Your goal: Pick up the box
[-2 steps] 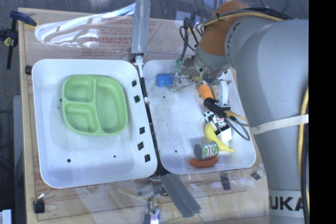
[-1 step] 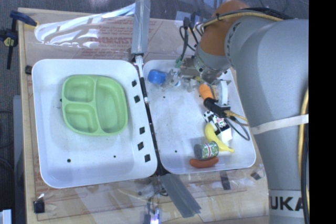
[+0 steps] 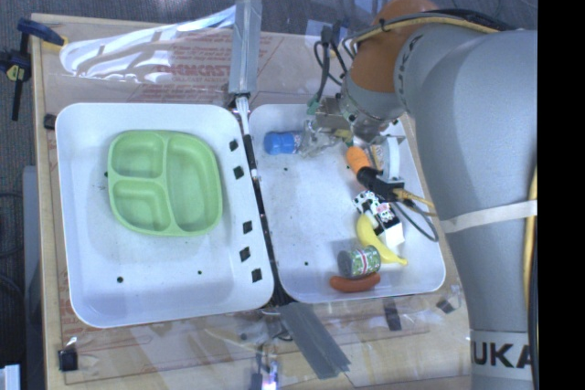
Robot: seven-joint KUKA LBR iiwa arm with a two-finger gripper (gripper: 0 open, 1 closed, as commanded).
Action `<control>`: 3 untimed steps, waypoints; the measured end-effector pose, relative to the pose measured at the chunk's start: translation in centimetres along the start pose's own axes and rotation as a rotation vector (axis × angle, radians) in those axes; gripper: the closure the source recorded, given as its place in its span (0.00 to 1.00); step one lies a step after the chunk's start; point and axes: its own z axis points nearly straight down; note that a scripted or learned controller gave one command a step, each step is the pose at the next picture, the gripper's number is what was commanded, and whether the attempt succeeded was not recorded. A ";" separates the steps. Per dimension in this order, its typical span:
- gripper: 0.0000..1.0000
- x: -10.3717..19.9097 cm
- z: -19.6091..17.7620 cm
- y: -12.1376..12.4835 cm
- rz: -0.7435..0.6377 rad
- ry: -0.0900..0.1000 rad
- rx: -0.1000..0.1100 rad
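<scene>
The grey arm (image 3: 457, 151) reaches in from the right over the desk (image 3: 55, 324). On the desk stand two white bins: the left bin (image 3: 82, 279) holds a green divided plate (image 3: 165, 183). The right bin (image 3: 311, 242) holds the small things. The gripper (image 3: 322, 131) is low at the far side of this bin, just beside a blue object (image 3: 281, 142); whether its fingers are apart or together, I cannot tell. The box (image 3: 382, 216), black and white, lies near the right wall, touching a banana (image 3: 377, 244). Near the front are a can (image 3: 358, 262) and a red sausage (image 3: 355, 283).
</scene>
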 end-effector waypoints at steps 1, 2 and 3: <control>0.00 -0.7 0.0 -0.2 0.005 -0.008 0.004; 0.00 0.9 2.0 -0.1 0.021 -0.010 -0.013; 1.00 1.0 1.1 0.0 0.017 -0.006 -0.013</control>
